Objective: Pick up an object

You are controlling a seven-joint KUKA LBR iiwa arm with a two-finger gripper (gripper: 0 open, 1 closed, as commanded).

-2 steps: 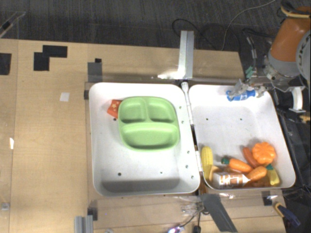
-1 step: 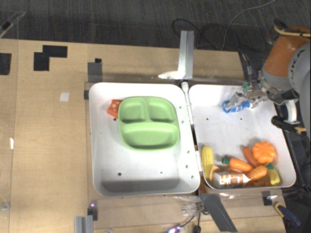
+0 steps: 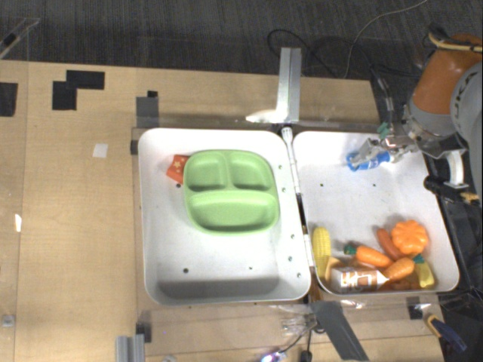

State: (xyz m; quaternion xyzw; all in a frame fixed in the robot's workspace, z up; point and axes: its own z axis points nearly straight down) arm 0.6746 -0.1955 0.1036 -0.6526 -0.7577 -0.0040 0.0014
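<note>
My gripper (image 3: 379,149) hangs low over the back of the right bin (image 3: 355,202), reaching in from the right. A small blue object (image 3: 360,159) lies right at its tip, on or just above the bin floor; whether it is gripped cannot be told. Along the front of that bin lie a yellow corn cob (image 3: 321,245), two orange carrots (image 3: 371,256), a small orange pumpkin (image 3: 410,236) and a brown bottle (image 3: 361,279). In the left bin (image 3: 162,225) a green divided plate (image 3: 229,190) lies flat, with a red-orange piece (image 3: 176,169) poking out at its back left.
The grey arm with its orange band (image 3: 441,81) comes in over the right bin's back right corner. A metal post (image 3: 290,81) stands behind the rim where the bins meet. Cables run along the right edge of the bench.
</note>
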